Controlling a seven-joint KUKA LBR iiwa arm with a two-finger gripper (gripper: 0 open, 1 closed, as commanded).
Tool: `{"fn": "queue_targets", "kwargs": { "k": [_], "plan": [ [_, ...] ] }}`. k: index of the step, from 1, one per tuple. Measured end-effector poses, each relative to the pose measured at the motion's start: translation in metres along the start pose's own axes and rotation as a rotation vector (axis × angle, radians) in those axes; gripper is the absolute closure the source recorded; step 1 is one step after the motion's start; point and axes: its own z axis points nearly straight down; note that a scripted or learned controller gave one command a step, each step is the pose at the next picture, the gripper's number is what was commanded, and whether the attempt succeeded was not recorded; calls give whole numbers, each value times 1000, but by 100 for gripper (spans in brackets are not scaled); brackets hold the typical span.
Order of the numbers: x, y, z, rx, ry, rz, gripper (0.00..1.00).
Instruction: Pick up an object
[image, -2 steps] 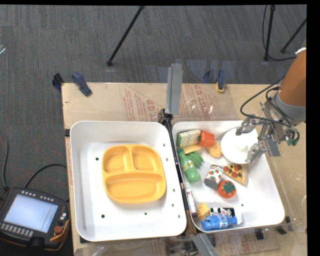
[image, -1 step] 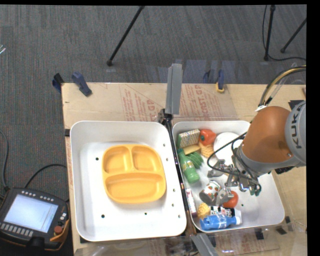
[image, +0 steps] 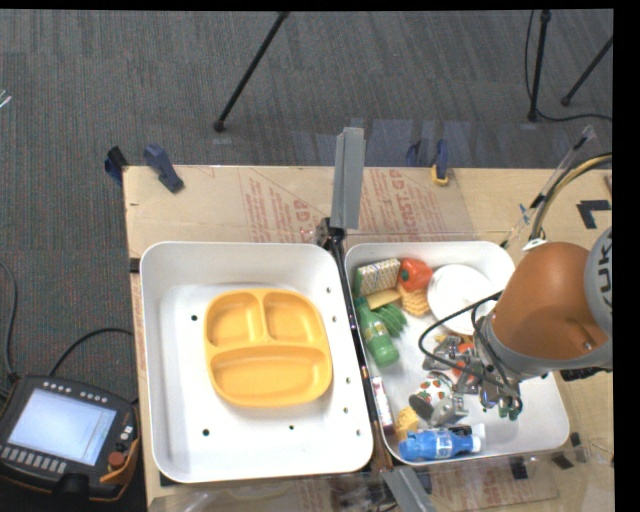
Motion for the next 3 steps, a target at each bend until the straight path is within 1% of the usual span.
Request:
{"fn": "queue_targets", "kwargs": {
  "k": [1, 2, 3],
  "plan": [
    [7, 34, -2, 1, -8, -31, 0],
    [-126, 31, 10, -1, 30, -15, 0],
    [-85, 13, 10, -2, 36, -58, 0]
  ]
}}
